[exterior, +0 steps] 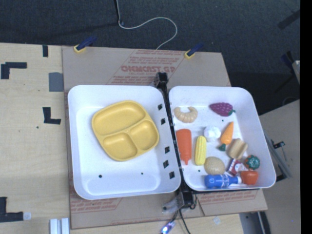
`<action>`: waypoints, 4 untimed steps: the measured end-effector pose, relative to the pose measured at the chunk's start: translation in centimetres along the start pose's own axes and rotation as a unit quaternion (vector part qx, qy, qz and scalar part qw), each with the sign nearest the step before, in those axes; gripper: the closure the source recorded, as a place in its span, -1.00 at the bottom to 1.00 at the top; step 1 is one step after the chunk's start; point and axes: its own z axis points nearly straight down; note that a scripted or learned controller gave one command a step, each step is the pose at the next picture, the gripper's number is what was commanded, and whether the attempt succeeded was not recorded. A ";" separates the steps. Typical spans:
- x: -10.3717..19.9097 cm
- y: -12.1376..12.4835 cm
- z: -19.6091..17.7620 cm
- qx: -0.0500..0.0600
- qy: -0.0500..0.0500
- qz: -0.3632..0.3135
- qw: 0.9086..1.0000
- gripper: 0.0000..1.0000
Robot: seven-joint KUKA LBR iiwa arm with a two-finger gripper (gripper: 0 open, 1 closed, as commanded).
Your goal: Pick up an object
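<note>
Brown cardboard covers the surface [141, 67] under two white bins. No toy is lifted yet, so the whole pick is left. I cannot tell the tool's state. Left bin [80, 130] holds a yellow tray [125, 129]. Right bin [243, 99] holds toy food: carrot [184, 145], corn [200, 149], grapes [221, 108].

A dark carpeted floor [234, 18] is seen across the top of the frame, crossed by a thin pale cable [146, 23] that loops near the upper middle. Below it, a light wooden table [29, 145] marked with black tape pieces is spread over the left and lower parts. A brown cardboard sheet [141, 67] with red lettering is held at its upper corners by two blue-and-yellow clamps [85, 44].
</note>
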 end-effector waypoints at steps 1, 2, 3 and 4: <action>0.1 0.2 0.0 0.008 0.002 0.000 1.000 1.00; -1.5 -3.4 8.5 0.013 0.005 0.002 1.000 1.00; -1.3 -3.3 12.3 0.011 0.004 0.001 1.000 1.00; -1.4 -3.1 7.5 0.007 0.003 0.000 1.000 1.00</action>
